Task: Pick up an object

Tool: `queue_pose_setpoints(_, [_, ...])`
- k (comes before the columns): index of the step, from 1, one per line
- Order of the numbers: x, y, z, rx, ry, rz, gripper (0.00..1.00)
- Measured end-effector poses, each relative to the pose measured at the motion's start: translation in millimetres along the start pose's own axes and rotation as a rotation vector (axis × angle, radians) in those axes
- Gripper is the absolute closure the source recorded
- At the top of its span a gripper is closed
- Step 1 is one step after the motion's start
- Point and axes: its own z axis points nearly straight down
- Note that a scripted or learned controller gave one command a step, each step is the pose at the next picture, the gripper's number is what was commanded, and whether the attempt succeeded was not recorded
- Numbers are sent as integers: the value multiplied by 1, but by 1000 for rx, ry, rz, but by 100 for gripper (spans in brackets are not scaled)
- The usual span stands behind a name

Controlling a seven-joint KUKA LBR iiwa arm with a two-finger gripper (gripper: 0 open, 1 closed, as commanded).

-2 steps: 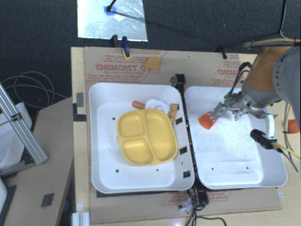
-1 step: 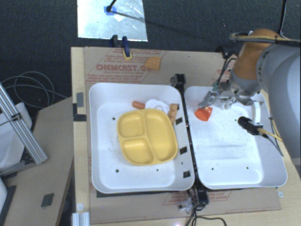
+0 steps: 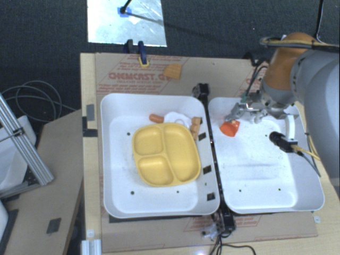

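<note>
Orange-red, a small object (image 3: 229, 127) is lying in the white bin (image 3: 265, 195) right at the claw (image 3: 235, 114) tip, seemingly touching it; how wide the claw is standing, I cannot tell.

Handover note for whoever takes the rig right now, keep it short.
Gripper: low in the right bin, near its upper-left corner in the view; grip cannot be read.
Orange object: in the right bin, right at the gripper's tip; held or not, unclear.
Left bin: yellow divided plate, with a small orange piece, a white item and a tan piece behind it.
Done: no pick confirmed.
Left: secure a grasp and lift.
</note>
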Motion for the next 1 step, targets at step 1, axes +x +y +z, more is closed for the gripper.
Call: queue_pose_setpoints(1, [0,0,0,0,0,0,0])
